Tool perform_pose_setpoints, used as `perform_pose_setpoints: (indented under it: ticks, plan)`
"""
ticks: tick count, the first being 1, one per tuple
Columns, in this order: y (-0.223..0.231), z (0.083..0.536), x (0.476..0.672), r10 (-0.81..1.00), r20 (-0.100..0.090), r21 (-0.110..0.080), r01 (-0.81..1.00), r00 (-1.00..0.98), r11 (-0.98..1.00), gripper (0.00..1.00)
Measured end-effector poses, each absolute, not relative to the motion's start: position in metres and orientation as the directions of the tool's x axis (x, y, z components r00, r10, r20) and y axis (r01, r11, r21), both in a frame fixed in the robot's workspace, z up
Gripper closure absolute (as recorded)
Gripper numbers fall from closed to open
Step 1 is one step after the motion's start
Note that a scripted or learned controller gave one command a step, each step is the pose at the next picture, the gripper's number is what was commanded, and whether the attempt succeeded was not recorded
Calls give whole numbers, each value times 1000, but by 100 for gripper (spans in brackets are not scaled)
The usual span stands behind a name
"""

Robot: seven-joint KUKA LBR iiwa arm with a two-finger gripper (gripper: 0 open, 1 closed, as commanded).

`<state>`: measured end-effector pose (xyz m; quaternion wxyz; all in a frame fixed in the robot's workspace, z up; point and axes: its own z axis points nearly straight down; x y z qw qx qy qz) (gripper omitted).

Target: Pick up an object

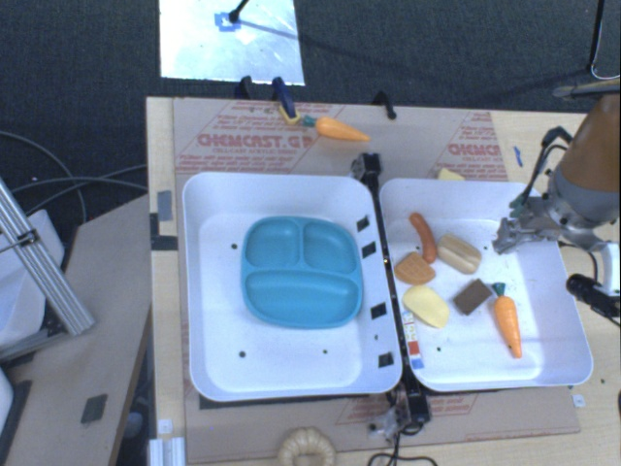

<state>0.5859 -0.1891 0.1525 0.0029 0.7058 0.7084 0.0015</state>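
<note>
**Camera view: tool hovers at the right bin's far edge, food toys spread beside it**

Camera view shows the tool [511, 233] over the right-hand bin [563, 362], near that bin's right rim, with the grey arm and its orange band rising behind it. Its dark fingers point toward the bin's middle; whether they stand wide or narrow I cannot tell, and nothing is seen between them.

Closest to the tool lies a beige bread roll [459, 253], a little to its left. Below the tool sits an orange carrot [507, 324] with a green top, and just beside that a brown block [473, 296]. Further left from the tool are a red sausage [422, 231], an orange wedge [415, 269] and a pale yellow piece [426, 306], all apart from the fingers.

Well away to the left, the other bin [209, 357] holds a blue divided plate [301, 270]. Beyond both bins, on the worktop [466, 139], a second carrot [340, 130] lies up and to the left of the tool.
</note>
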Motion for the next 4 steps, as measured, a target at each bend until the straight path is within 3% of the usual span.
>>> perform_pose_setpoints:
  ticks: [1, 2, 4]
  plan:
    - [-191, 217, 584, 1000, -2, 8, 1000, -5, 5, 100]
    - [-191, 225, 585, 1000, -1, 4, 1000, -5, 5, 100]
    - [-73, 217, 595, 1000, 2, 2, 1000, -11, 11, 100]
